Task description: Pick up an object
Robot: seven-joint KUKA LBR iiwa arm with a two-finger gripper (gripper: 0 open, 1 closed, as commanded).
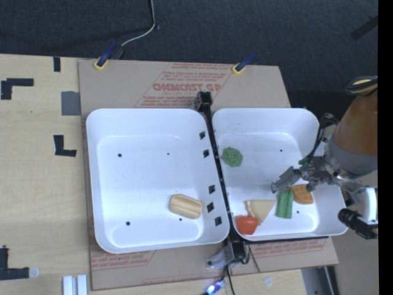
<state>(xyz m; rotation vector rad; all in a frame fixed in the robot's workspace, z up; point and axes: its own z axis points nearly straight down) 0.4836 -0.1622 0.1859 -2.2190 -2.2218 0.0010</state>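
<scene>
My gripper (293,182) hangs low in the right bin (264,120), near its right side, just above a green block (284,203) and an orange piece (303,195). Its dark fingers (283,180) spread to the left, and nothing shows between them. In the same bin lie a green broccoli-like piece (232,157) at the centre left, a pale yellow wedge (260,209) and a red piece (247,225) at the front. A tan bread roll (185,206) lies in the left bin (123,125), front right.
The two bins meet at a black divider with clips (212,165). They stand on a cardboard sheet (178,85) on the wooden bench. A cable (144,29) runs across the dark back area. The arm's orange band (362,125) is at the right edge.
</scene>
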